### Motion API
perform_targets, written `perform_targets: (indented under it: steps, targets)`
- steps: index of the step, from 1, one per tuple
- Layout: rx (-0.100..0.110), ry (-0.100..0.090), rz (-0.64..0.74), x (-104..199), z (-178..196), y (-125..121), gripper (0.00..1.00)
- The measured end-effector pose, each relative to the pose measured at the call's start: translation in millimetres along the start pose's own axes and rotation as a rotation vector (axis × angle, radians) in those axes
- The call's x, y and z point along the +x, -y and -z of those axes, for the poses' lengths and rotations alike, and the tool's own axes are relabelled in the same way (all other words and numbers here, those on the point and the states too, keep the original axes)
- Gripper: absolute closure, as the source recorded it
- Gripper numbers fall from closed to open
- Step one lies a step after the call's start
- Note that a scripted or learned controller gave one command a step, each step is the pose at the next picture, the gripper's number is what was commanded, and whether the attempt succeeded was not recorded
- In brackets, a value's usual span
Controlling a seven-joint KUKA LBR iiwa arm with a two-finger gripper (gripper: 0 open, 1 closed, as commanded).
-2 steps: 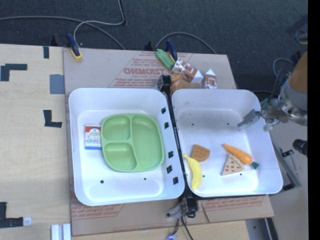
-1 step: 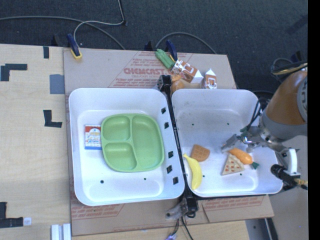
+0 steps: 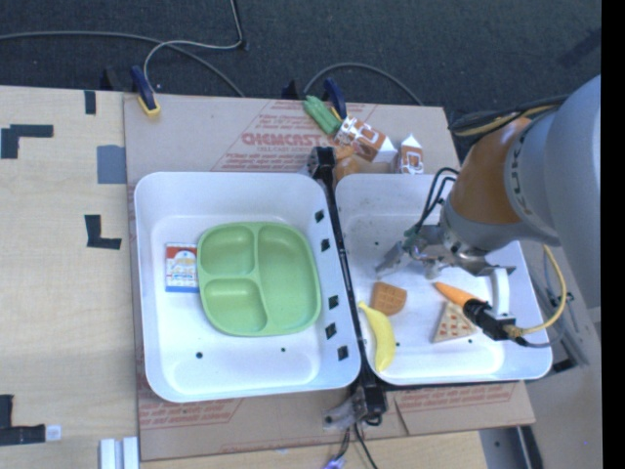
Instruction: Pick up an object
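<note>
The arm [image 3: 547, 174] is cut off at right.

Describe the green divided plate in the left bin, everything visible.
The light green plastic divided plate lies flat, right side up, in the left white bin. It is a rounded rectangle with three compartments, one long and two smaller, all bare. Its left edge meets or slightly overlaps a small printed card. It sits turned slightly askew.

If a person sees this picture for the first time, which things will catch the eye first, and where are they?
The green divided plate dominates the left bin, with a small card at its left edge. In the right bin, the grey and orange arm hangs over a banana, a waffle piece, a carrot and a pizza slice.
</note>
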State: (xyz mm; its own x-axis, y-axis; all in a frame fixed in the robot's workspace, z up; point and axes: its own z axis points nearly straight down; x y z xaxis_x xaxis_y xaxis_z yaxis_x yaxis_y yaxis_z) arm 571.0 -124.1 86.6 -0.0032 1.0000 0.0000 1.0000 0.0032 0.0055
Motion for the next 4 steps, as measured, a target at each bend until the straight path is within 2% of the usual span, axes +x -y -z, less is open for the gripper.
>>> perform_targets:
  steps: [1,2,3,4]
  targets:
    - [0.006,0.001,-0.003,-52.7,46.9,29.3,0.0]
    - [0.007,0.001,-0.003,-79.8,37.0,57.2,0.0]
    - [0.005,0.002,-0.004,-56.1,-0.1,50.9,0.0]
    - [0.005,0.001,-0.004,-94.5,55.8,78.2,0.0]
